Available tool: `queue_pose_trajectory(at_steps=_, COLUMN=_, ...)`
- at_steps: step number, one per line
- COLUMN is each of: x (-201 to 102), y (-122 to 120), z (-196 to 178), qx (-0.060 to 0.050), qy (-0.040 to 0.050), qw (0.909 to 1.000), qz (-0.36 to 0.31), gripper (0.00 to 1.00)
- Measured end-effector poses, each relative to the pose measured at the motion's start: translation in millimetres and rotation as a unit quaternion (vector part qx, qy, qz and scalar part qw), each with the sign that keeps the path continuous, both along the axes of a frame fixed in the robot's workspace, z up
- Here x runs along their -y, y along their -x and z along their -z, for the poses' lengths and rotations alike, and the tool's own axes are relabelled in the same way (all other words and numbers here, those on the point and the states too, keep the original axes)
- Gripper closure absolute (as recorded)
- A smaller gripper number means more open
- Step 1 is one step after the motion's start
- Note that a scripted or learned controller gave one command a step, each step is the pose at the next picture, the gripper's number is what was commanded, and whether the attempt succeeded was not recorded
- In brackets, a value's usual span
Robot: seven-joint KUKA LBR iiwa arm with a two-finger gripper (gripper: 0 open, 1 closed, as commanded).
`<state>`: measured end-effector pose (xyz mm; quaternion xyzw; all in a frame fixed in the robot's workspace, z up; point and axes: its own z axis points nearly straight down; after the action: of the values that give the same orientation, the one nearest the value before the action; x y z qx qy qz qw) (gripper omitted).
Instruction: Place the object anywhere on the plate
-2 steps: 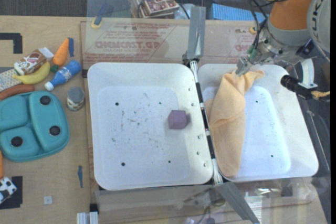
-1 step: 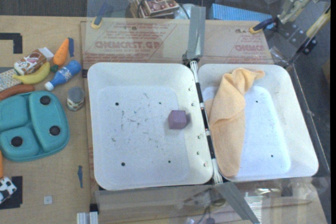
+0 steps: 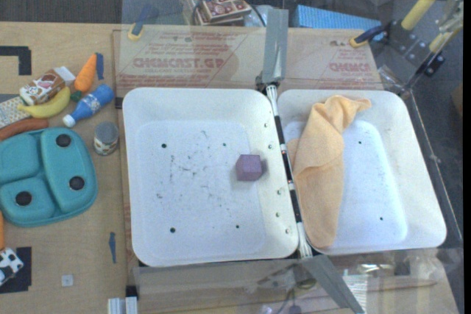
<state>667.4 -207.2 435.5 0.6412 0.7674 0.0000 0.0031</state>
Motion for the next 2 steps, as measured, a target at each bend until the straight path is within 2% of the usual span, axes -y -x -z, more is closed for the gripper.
queue_pose_trajectory(at_steps=1, x=17.0, y=0.2, z=1.0, qx=-0.001, qy=-0.0009, qw=0.9756, qz=0.220, gripper=1.00)
queue_pose_trajectory(at_steps=2, x=14.3, y=-1.8, z=-9.9, qx=0.001, qy=0.0006, qw=0.9762, qz=0.217, gripper=1.00)
